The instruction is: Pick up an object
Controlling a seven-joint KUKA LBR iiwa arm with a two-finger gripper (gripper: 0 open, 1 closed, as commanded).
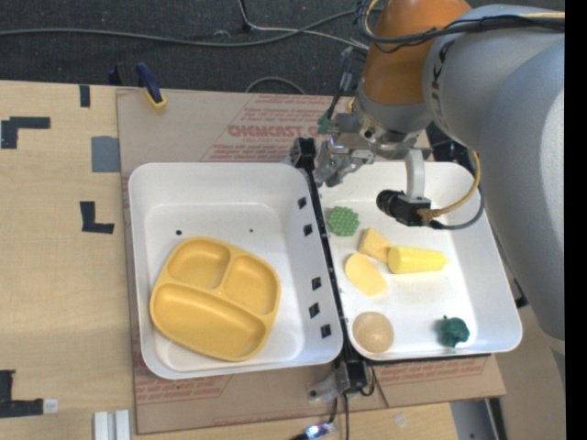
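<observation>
Brown cardboard sheet (266,131) under both bins, on the wooden table (55,246). Blue-yellow clamp (149,86) at its far-left corner. Black cable (183,33) crosses the dark backdrop behind.

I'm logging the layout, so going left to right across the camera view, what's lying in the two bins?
yellow divided plate → light green round piece → pale yellow oval piece → yellow cone-shaped piece → dark green piece.

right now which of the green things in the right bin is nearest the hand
The light green bumpy round piece, lying by the divider just below the hand. The other green thing, the darker green piece, lies far off near the right bin's front corner.
</observation>
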